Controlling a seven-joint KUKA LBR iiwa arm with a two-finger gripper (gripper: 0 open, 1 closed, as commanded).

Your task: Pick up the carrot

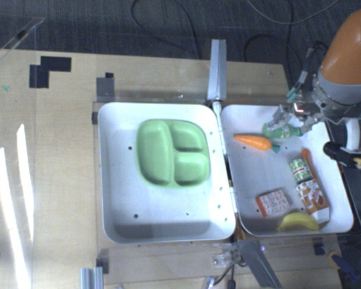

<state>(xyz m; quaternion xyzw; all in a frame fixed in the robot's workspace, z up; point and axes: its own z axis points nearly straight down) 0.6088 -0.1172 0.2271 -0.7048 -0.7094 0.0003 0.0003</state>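
Orange carrot (253, 142) lay untouched near the right bin's (343, 215) back edge, so the pick was still to do. Gripper (287, 124) hovered just beside its green top; whether its jaws were open, I could not tell.

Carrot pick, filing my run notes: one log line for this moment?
carrot: lying in right bin | gripper: at its green top | not lifted

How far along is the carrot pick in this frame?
Done: the gripper has reached the right bin and sits near the carrot's green top. In hand: nothing; the carrot lies flat on the bin floor, not between the fingers. Left: close on it and lift. The green divided tray sits in the left bin.
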